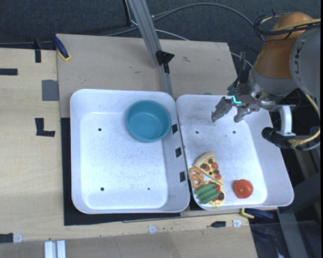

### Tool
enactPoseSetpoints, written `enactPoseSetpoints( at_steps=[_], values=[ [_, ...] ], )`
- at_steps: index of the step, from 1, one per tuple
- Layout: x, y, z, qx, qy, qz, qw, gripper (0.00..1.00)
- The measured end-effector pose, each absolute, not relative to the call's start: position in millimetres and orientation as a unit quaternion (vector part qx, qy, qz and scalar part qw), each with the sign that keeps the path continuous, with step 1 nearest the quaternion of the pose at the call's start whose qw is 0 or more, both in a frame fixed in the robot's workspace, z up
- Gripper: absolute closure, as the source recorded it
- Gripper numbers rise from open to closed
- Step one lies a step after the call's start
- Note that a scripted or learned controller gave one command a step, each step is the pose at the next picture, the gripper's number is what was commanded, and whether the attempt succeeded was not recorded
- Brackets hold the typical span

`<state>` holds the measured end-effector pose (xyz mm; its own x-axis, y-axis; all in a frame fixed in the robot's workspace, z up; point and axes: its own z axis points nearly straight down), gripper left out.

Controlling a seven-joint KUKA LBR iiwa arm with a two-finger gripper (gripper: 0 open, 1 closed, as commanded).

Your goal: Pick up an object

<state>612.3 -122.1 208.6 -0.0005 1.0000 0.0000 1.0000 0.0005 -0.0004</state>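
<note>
The red ball (243, 188) and the pizza slice (207, 185) lie at the near end of the right bin (269, 160). The end effector (229, 114) hangs over the far end, fingers apart, holding nothing — it looks ready to reach nearer and lower. The blue bowl (148, 121) sits in the left bin (97, 165).

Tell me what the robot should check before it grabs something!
1. Claw open and holding nothing: ok, fingers spread apart.
2. Things to grab in the right bin: ok, a pizza slice and a tomato.
3. Claw above a thing: not ok, it is at the bin's far end, both things near the front.
4. Tomato apart from pizza slice: ok.
5. Blue bowl out of the way: ok, it is in the left bin.
</note>
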Motion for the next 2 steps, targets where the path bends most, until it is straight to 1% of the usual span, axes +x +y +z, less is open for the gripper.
enactPoseSetpoints(
  at_steps=[1,2],
  values=[
    [612.3,-122.1,208.5,-0.707,-0.707,0.0002,0.000,0.00],
    [613.9,-126.7,164.3,-0.707,-0.707,0.0015,0.002,0.00]
  ],
)
